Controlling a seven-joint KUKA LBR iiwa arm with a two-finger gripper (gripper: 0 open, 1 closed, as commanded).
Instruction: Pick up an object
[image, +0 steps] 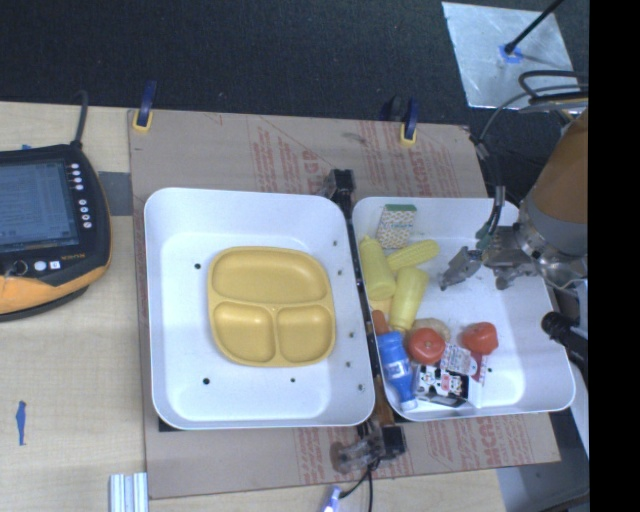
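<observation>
Toys crowd the left half of the right bin (540, 395): a yellow corn cob (412, 254), two yellow cylinders (377, 270) beside it, a red tomato (427, 345), a second red piece (480, 338), a blue bottle (394, 368) and a printed packet (445, 384). My gripper (462, 270) hangs over the bin's bare floor just right of the corn, fingers spread apart, gripping nothing. In the left bin (170, 300) lies a yellow divided plate (270, 304). A tablet (45, 225) rests on the bench at far left.
</observation>
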